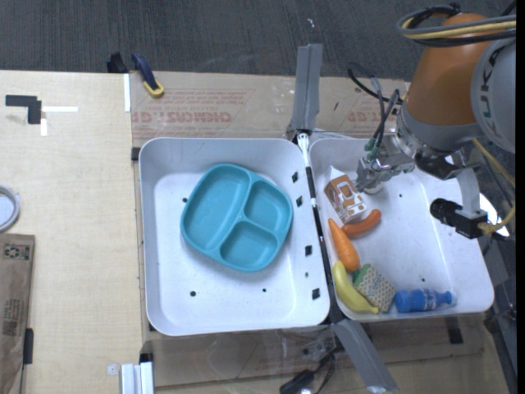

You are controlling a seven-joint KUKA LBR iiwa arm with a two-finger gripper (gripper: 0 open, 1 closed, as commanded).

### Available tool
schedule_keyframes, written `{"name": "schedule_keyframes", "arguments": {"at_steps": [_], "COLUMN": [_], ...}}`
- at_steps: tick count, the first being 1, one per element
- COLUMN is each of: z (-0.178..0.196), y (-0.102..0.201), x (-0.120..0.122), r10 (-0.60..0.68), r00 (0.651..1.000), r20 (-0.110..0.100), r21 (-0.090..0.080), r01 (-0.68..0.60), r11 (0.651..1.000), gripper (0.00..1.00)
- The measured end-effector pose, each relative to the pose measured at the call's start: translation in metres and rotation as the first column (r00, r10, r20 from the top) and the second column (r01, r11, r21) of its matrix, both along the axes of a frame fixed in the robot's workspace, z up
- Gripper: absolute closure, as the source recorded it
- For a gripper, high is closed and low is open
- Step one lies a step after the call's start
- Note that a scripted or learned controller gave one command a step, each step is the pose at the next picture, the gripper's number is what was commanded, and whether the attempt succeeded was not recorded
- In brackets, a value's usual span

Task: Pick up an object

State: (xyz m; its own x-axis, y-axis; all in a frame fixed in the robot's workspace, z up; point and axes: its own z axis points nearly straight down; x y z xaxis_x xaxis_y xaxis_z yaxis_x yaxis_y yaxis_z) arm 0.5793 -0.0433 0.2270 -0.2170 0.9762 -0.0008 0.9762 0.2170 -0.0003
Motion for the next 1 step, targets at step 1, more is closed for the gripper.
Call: {"name": "schedule_keyframes", "arguments": {"at_steps": [1], "z": [-0.0004], "y": [-0.0003], "x": [-0.0002], "r10": [0.0], "r00": [1.0], "r20": [-0.001], "r21": [0.0], "r01": [0.0], "r11": [1.0], "gripper": [0.0]}}
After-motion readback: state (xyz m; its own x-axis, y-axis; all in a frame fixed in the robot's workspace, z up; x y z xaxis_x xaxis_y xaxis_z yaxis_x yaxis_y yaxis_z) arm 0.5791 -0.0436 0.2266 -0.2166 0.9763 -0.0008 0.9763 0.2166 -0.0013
